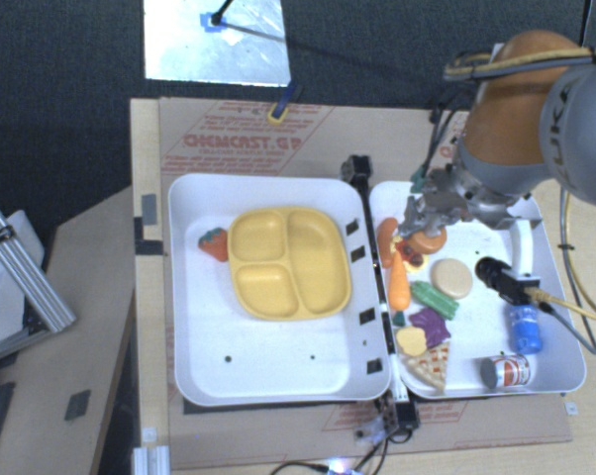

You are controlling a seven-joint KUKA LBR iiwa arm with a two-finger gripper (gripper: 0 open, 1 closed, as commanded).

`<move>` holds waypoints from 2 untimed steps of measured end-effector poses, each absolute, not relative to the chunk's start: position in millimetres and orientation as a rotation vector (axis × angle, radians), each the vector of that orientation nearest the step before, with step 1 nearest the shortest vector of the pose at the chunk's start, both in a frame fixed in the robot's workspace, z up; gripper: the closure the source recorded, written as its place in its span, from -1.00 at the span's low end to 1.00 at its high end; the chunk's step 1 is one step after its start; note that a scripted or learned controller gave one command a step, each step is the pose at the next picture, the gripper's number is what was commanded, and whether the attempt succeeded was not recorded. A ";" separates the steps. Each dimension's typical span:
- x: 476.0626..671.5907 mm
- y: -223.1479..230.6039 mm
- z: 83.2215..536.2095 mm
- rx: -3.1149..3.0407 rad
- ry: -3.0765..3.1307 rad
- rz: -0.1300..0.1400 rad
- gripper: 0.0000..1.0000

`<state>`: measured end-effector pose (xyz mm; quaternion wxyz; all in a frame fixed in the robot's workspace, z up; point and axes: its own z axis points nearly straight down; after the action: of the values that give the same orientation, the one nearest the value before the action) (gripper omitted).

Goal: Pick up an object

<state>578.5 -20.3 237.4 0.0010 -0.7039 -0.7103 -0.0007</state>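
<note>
Two white bins sit side by side; the arm (536,107) is low over the right bin (565,364), where toy food lies in a pile. Its jaws hang right above a small red and orange toy (422,245). I think it is reaching down to grab, and next it must close and lift. The arm hides the tips, so I cannot tell how the jaws are set.

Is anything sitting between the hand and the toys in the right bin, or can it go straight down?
Nothing visible blocks it. The hand hangs low over the upper left part of the right bin, directly above a red-orange toy. The carrot and the round cream piece lie close beside that spot, not above it.
</note>
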 end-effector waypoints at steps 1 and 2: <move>539.3 26.7 233.2 -2.210 -2.229 0.001 1.00; 532.3 40.0 214.0 -2.213 -2.228 0.000 1.00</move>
<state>532.3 40.0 214.0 0.0006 -0.7048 -0.7094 0.0001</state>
